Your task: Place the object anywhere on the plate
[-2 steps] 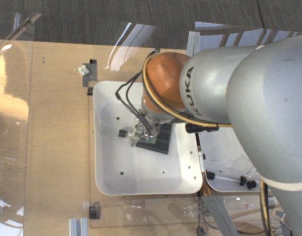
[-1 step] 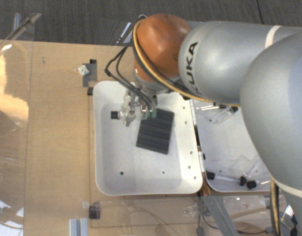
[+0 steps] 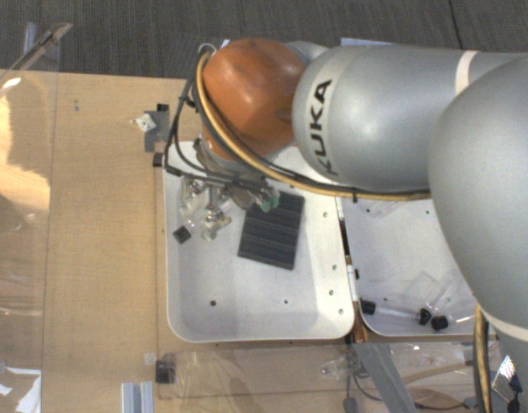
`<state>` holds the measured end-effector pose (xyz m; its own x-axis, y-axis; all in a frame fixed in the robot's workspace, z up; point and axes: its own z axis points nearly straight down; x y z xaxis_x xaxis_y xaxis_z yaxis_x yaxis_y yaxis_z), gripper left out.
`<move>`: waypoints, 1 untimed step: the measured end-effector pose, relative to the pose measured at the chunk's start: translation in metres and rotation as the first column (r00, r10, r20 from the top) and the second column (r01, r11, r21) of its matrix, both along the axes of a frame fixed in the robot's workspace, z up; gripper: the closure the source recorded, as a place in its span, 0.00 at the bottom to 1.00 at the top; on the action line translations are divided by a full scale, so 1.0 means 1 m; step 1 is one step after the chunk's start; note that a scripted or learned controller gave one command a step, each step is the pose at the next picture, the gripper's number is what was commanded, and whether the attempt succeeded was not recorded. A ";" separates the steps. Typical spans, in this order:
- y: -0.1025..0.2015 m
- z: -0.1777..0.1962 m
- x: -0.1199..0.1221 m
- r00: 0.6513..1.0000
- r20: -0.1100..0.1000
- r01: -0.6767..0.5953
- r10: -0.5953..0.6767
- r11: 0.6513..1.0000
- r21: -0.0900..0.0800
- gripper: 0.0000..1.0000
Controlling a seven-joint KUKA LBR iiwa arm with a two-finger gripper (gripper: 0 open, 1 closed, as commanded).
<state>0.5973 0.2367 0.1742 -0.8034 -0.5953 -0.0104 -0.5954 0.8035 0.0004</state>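
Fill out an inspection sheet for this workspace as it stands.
Surface: wooden bench bearing two white bins, left bin and right bin.
Job's things: dark ribbed plate in left bin; small dark object to its left, off the plate.
Clutter: clear tool with black tips in right bin.
Gripper: gripper over left bin beside the plate; finger state unclear.
Cables: yellow and black cables looping round the orange band.
Surroundings: dark floor beyond bench.

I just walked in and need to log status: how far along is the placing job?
Done: the arm has brought the gripper over the left bin, beside the dark ribbed plate. In hand: something green shows at the wrist's edge by the plate; whether it is gripped is unclear. Left: nothing visibly rests on the plate, so placement seems outstanding.
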 end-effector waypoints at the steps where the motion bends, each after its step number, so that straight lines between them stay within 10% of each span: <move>1: 0.000 0.042 0.065 0.983 0.000 0.181 -0.181 0.983 0.002 1.00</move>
<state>0.6622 0.2366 0.2157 -0.8980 -0.4399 -0.0113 -0.4400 0.8980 0.0018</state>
